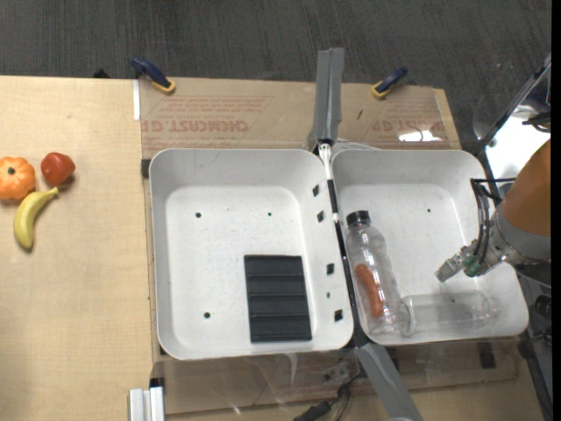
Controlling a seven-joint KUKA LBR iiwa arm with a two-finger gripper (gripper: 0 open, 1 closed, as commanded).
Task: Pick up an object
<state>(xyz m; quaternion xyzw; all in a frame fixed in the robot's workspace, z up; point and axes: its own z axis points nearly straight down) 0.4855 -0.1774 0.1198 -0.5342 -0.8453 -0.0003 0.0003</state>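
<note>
Dark carpet is showing beyond a bench covered with cardboard, where 2 white bins are sitting side by side. From the right, the arm (535,200) is reaching over the right bin (399,169), and its gripper (458,266) is hanging low near that bin's right wall. How its tip is set is too small and blurred to read, so I cannot tell what state it is in; nothing is visibly caught in it.

Just below the gripper, toward the near wall, a clear glass (447,312) is lying on its side, its long axis running left to right. To the gripper's left, a clear plastic bottle (372,270) is lying with its cap pointing away toward the far wall and its base nearly touching the glass; something orange is showing inside it. Its long axis is running roughly front to back, square to the glass.

Judging from this, the glass is the nearest candidate, sitting almost directly under the tip, so a short drop would be reaching it, though its smooth round body could be rolling away.

Far to the gripper's left, a black ribbed block (279,298) is lying in the left bin (237,169). Farther left still, an orange (15,178), a tomato (57,167) and a banana (31,217) are resting on the wooden table.
</note>
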